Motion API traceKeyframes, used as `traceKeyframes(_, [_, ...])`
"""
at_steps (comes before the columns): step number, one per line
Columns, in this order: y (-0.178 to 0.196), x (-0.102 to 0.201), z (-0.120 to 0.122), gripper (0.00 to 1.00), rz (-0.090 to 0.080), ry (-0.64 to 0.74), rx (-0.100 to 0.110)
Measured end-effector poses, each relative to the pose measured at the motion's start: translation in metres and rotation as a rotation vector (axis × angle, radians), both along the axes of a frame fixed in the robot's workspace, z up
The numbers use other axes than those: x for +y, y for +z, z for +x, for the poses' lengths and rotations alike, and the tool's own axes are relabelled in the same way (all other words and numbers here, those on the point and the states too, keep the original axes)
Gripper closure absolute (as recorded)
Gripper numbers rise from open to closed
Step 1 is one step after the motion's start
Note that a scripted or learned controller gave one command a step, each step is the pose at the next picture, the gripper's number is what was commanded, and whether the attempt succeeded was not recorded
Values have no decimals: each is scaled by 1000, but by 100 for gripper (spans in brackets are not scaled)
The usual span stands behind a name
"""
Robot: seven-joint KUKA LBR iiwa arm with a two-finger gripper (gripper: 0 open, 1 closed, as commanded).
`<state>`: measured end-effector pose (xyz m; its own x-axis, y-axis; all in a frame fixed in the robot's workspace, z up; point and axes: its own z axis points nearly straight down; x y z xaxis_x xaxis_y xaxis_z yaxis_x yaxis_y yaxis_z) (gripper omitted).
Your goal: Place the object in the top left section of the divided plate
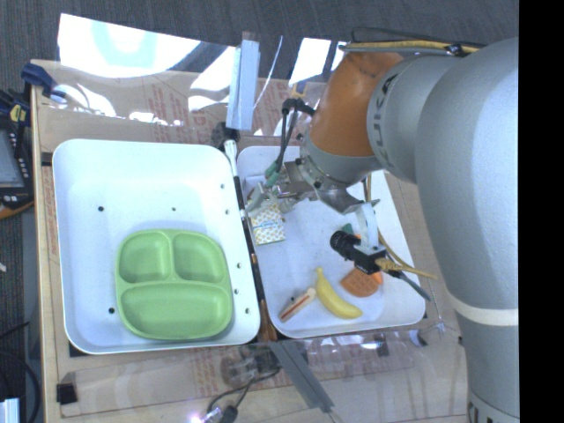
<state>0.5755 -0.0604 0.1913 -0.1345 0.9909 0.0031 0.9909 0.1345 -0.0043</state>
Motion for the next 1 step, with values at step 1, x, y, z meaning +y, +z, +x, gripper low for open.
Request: traceKeyframes(1, [-1,96,-5,100,-2,-36,1])
